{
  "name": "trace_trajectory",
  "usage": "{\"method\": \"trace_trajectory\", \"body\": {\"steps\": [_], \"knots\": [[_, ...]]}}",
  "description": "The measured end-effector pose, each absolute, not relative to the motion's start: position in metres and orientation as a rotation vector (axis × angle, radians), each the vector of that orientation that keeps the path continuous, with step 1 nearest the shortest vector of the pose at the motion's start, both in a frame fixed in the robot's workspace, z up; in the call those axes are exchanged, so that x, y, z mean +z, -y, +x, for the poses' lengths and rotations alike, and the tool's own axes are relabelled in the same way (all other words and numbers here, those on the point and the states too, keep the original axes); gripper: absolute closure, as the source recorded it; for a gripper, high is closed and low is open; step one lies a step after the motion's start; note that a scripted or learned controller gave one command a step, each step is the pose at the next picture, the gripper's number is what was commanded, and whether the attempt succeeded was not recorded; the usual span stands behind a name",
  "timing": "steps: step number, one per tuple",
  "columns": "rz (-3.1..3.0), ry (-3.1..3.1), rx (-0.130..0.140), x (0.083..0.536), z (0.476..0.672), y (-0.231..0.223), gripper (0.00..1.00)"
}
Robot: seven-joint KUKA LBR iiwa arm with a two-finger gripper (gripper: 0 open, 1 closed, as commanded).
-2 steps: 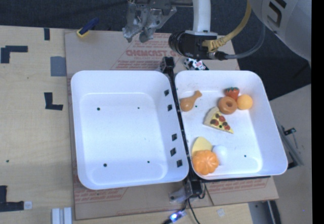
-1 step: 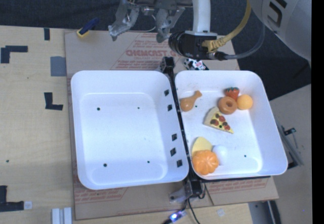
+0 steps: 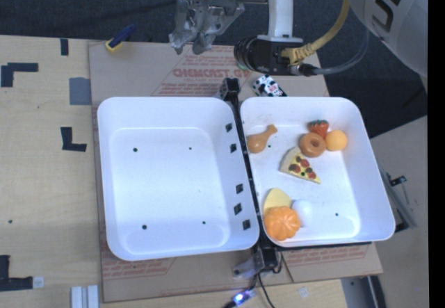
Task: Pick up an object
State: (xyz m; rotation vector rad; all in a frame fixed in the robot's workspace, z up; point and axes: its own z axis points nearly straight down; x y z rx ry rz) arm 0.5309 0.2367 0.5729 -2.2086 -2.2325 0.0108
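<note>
Nearest the lower edge of the frame, the right bin (image 3: 361, 160) holds an orange pumpkin-like toy (image 3: 281, 222) touching a yellow piece (image 3: 277, 198) and a white ball (image 3: 304, 211). Farther up lie a pizza slice (image 3: 300, 166), a drumstick (image 3: 261, 138), a donut (image 3: 312, 144), an orange ball (image 3: 336, 140) and a small red piece (image 3: 319, 126). The left bin (image 3: 111, 160) sits beside it, and beyond both bins, at upper centre, the gripper (image 3: 194, 39) hangs over the cardboard mat (image 3: 139, 74), nothing between its fingers; their spread cannot be told.
</note>
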Motion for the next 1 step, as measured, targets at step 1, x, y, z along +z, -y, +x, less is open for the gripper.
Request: {"method": "trace_trajectory", "body": {"steps": [1], "knots": [[-2.217, 2.216, 0.028, 0.4402, 0.4832, -0.2064, 1.0]]}}
